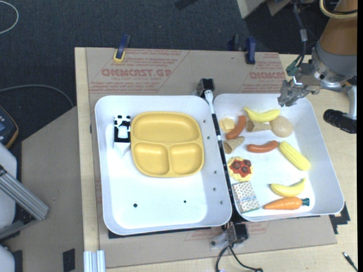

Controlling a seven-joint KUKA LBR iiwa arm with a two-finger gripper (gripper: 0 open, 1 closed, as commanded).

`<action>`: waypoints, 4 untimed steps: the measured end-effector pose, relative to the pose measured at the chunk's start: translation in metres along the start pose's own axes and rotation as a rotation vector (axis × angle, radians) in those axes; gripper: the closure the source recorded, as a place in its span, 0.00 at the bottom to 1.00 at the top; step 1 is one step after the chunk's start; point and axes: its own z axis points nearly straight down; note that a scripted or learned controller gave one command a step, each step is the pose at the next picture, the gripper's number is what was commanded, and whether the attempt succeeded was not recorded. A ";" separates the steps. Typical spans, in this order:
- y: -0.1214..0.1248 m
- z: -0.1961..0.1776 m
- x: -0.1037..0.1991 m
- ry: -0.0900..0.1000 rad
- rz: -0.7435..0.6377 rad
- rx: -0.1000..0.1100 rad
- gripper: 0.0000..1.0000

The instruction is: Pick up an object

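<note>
Your claw hangs over the far edge of the right bin; whether it is spread or pressed together you cannot tell from this angle, and nothing shows in its grip. Just below and left of it lies a banana, with a potato right beneath the claw. Further toward you sit two sausages, a corn cob, a second banana and a carrot. Well to the claw's left, the other bin holds a yellow tray.
</note>
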 end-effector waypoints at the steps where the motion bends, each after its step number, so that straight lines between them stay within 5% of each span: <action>1: -0.021 0.008 0.055 0.005 -0.004 0.010 1.00; 3: -0.049 0.011 0.163 0.005 -0.004 0.011 1.00; 4: -0.064 0.009 0.189 0.004 -0.002 0.010 1.00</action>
